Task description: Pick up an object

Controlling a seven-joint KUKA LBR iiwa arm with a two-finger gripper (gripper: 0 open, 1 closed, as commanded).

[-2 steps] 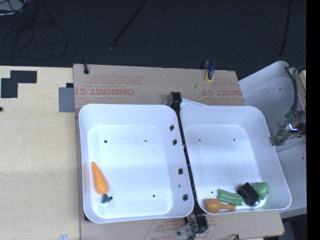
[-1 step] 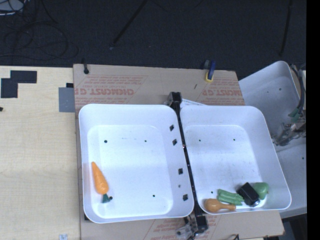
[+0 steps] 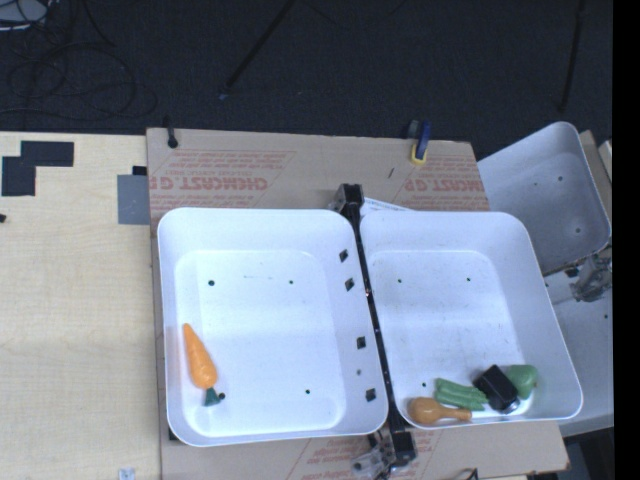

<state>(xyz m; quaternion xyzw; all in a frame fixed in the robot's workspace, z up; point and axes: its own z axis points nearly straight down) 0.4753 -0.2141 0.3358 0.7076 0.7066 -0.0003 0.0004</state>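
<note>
A: Nearest the camera, in the right-hand shallow white plastic bin [image 3: 560, 348], four things crowd its 5 o'clock corner: a tan pear-shaped toy [image 3: 437, 411], a green ridged pod-like toy [image 3: 459, 395], a black blocky piece [image 3: 497, 387] and a green rounded lump [image 3: 523, 376]. They touch or overlap, probably because they slid down the sloped wall and settled there

B: And the left-hand shallow white plastic bin [image 3: 170, 268]?

A: An orange plastic carrot [image 3: 199, 357] with a small dark green stub [image 3: 212, 398] at its tip lies alone at about 7 o'clock, close to the wall, well apart from everything else. I'd judge it the easiest pick, since nothing crowds it

B: The end effector?

A: I cannot tell its state; nothing here settles whether it is spread or closed, and no object is lifted

B: Farther back?

A: Both bins rest on a brown printed cardboard sheet [image 3: 300, 173] on the pale wooden desk [image 3: 70, 308]; at 12 o'clock a small blue-and-yellow clamp [image 3: 420, 141] seems to pin the sheet's far edge
</note>
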